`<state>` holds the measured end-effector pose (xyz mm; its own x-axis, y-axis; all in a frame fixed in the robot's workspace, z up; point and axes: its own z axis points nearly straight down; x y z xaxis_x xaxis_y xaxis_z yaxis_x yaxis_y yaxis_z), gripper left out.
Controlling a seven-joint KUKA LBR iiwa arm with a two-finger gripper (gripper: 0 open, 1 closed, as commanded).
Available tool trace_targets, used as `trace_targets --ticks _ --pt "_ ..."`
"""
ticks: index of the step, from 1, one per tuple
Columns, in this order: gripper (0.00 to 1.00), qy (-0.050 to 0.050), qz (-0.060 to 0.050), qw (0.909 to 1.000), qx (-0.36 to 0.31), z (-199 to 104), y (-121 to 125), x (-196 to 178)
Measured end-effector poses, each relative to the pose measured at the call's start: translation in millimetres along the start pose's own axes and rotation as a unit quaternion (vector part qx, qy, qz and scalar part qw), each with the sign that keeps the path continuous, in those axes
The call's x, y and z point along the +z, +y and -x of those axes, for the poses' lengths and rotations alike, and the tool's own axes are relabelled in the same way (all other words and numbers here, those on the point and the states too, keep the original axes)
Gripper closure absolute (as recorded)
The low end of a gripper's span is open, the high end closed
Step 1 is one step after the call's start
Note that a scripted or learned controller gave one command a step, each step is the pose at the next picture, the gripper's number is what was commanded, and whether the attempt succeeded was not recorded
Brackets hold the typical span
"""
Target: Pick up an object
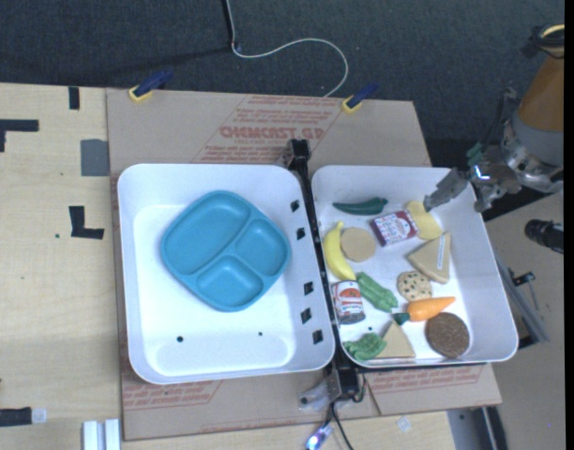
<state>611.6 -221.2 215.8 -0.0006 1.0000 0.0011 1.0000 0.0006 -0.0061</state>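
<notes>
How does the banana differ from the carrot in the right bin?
The banana is yellow and curved; the carrot is orange and straight. The banana lies along the right bin's left wall, running top to bottom; the carrot lies crosswise nearer the bin's lower right. The banana looks longer. Both are toy foods lying flat, clear of the hand.

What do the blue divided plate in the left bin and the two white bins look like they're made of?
The blue three-compartment plate looks like moulded plastic with a matte finish: uniform colour, soft rounded ridges, no sharp glints. The shallow white bins also look like plastic, smooth and slightly glossy, with rounded corners and rolled rims, though painted metal can't be ruled out.
</notes>
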Motion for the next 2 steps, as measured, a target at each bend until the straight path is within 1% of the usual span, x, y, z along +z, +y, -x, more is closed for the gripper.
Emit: trace_targets --ticks 1,2 --pt "0.00 0.000 -0.001 1.0000 0.000 -28 -37 0" --pt "0.00 0.001 0.000 1.0000 -0.002 -83 -109 -55"
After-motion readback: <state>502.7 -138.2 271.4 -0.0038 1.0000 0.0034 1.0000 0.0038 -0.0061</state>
